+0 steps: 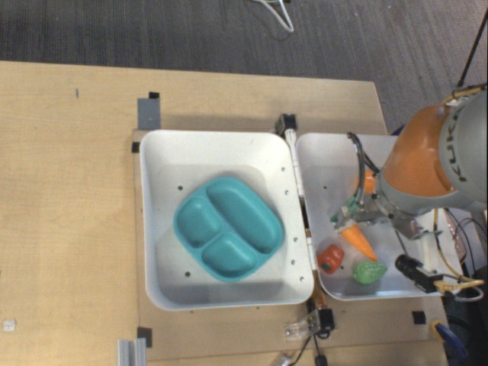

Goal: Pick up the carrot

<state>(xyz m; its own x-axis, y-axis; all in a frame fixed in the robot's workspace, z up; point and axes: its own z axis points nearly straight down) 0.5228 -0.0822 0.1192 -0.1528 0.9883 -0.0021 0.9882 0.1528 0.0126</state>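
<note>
Right now I see the arm (pixel 427 158) reaching over the right bin (pixel 328 155), with the gripper (pixel 352 216) low near the bin's middle. Its tip sits just above the carrot (pixel 358 240), which lies on the bin floor pointing toward the lower right; whether they touch I cannot tell, nor whether the fingers are spread or closed. A red pepper (pixel 331 258) lies just left of the carrot, a green vegetable (pixel 369 272) below it. The left bin (pixel 160 204) holds a teal divided plate (pixel 229 226). Both bins rest on the counter (pixel 69 204).
</note>
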